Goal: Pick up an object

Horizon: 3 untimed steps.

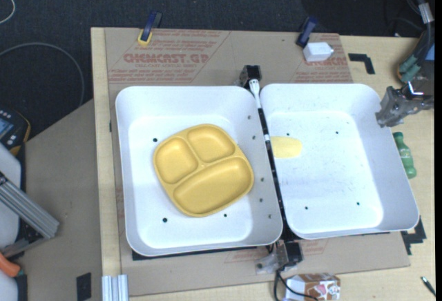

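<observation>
A yellow divided plate lies in the left white bin, near its middle. A small pale yellow object rests in the right white bin, against its left wall. My gripper sits at the far right, over the right bin's upper right rim, well away from both yellow things. Nothing shows between its fingers.
A green object lies outside the right bin's right rim, just below the gripper. A white block and clamps sit on the cardboard behind the bins. Cables and a black divider run between the bins.
</observation>
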Each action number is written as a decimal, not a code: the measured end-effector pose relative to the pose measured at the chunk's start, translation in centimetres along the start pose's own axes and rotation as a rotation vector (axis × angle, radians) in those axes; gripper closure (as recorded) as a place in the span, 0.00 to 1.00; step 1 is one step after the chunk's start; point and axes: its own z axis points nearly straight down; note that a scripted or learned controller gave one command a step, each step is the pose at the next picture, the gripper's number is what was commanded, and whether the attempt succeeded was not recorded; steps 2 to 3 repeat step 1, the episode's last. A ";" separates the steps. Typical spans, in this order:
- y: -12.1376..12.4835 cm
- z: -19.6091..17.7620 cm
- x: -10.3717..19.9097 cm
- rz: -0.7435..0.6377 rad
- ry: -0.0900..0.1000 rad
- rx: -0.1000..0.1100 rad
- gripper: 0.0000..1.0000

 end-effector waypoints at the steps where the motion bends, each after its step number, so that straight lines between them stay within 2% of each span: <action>1: 0.0 6.1 18.2 -0.018 0.001 -0.004 1.00; 3: 0.0 6.1 18.2 -0.018 0.001 -0.004 1.00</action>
